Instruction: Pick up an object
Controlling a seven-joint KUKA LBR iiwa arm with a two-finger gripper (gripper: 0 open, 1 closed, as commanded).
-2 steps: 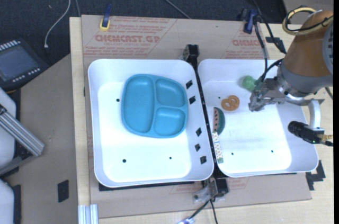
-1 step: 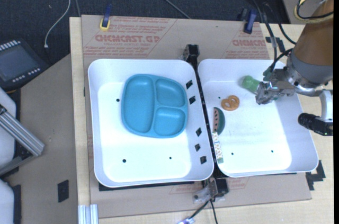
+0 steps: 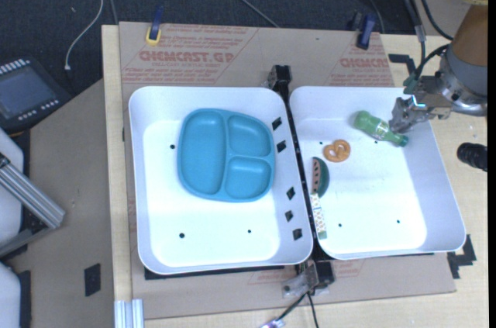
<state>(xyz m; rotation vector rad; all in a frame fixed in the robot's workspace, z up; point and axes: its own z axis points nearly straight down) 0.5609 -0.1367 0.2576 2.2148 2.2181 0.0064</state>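
A small green bottle (image 3: pixel 377 127) lies on its side in the upper part of the right bin (image 3: pixel 403 226). My gripper (image 3: pixel 404 119) hangs just over the bottle's right end, close to the bin's far right rim. An orange pretzel-shaped piece (image 3: pixel 337 151) lies left of and below the bottle. A dark green slice with a red edge (image 3: pixel 319 175) rests against the bin's left wall. Below that slice a narrow patterned strip (image 3: pixel 318 215) lies along the same wall.
The left bin (image 3: pixel 155 233) holds a blue divided plate (image 3: pixel 225 154). A row of black clips (image 3: pixel 288 164) runs along the divider between the bins. Cables and a cardboard box lie beyond the bench's far edge.
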